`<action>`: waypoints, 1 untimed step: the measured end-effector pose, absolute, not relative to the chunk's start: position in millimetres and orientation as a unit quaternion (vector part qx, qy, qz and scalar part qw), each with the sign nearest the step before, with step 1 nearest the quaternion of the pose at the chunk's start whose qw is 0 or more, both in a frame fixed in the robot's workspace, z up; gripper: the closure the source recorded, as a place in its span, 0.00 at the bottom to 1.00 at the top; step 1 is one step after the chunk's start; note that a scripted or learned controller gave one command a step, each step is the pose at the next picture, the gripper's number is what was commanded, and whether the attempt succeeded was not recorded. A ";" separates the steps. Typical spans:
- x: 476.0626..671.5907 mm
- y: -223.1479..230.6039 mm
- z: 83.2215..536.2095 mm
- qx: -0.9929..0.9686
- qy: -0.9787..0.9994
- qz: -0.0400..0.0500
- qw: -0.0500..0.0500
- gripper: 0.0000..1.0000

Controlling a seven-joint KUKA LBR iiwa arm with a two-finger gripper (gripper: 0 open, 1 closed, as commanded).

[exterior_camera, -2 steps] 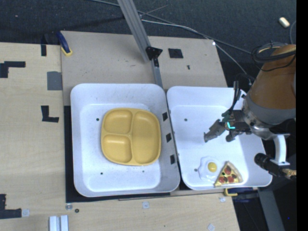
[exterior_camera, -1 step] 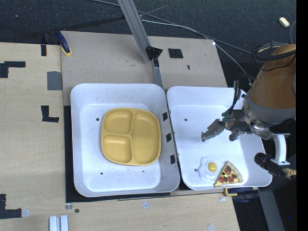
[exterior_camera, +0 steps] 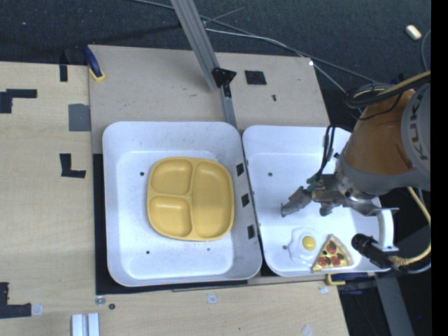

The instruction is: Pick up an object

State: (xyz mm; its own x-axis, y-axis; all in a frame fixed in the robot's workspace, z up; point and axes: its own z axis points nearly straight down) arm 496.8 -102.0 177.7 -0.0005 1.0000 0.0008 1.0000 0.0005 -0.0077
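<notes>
In the right bin (exterior_camera: 280,145), a toy fried egg (exterior_camera: 306,243) and a toy pizza slice (exterior_camera: 332,253) lie side by side near the front edge. My gripper (exterior_camera: 306,208) hangs just above and behind the egg. It is open, with one finger (exterior_camera: 289,206) reaching left and the other to the right, and nothing is between them. A yellow divided plate (exterior_camera: 190,198) lies in the middle of the left bin (exterior_camera: 122,187).
The grey and orange arm (exterior_camera: 381,149) covers the right part of the right bin. A slanted metal post (exterior_camera: 199,33) rises behind the bins. The back half of the right bin shows bare white floor.
</notes>
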 end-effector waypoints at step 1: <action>496.0 -100.5 133.9 -0.707 -0.707 0.002 0.003 0.00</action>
State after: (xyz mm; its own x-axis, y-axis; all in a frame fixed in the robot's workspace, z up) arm 496.0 -100.5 133.9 -0.0002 1.0000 0.0012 1.0000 0.0002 -0.0075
